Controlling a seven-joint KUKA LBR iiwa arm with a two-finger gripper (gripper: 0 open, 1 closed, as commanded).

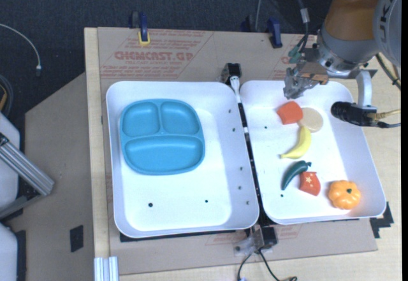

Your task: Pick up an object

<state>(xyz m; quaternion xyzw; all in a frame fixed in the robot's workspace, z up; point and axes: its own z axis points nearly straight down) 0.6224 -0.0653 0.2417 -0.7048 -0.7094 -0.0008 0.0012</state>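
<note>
On the surface stand two white bins side by side. The left bin carries a blue plate with three compartments, lying toward its far left corner; the rest of this bin has nothing to pick.

The right bin holds all the small things. Near its far edge lies a red block, and a pale round disc touches it on the right side. Just below them is a banana, curved, near the middle of the bin. Toward the near edge lie a green pepper, a red strawberry just beside it, and a small orange pumpkin near the near right corner.

The pincer hangs at the far edge of the right bin, just above the red block. It carries nothing, but whether it is spread or pressed together one cannot tell from this view.

The step in hand seems to be the approach. The red block is the nearest candidate. The next move probably calls for going down straight over it, without pushing the disc that touches it.
</note>
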